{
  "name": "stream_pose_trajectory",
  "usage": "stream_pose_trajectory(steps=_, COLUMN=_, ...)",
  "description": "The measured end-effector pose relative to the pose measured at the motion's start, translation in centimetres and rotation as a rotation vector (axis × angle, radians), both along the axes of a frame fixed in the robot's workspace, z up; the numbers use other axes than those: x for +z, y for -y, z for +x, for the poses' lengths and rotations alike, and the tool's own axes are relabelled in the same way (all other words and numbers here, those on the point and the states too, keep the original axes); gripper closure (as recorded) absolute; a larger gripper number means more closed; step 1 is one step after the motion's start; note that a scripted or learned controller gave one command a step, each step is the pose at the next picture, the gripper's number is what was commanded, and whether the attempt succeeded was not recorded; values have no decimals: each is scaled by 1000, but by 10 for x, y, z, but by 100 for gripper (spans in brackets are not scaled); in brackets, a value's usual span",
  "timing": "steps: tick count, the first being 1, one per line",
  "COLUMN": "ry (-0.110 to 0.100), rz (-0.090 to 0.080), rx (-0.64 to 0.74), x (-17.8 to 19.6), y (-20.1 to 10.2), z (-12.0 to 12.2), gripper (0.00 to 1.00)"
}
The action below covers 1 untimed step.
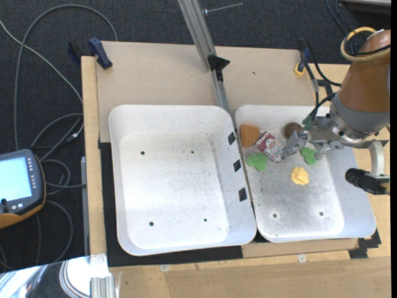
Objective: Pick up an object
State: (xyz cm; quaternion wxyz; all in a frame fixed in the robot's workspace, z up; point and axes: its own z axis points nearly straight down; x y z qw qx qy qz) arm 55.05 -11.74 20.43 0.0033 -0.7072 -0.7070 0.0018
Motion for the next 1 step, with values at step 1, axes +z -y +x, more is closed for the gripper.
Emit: stream_pose_trajectory(steps=1, ry=0, rz=0, rx=0, x=-43, y=-1, z=3, gripper=0)
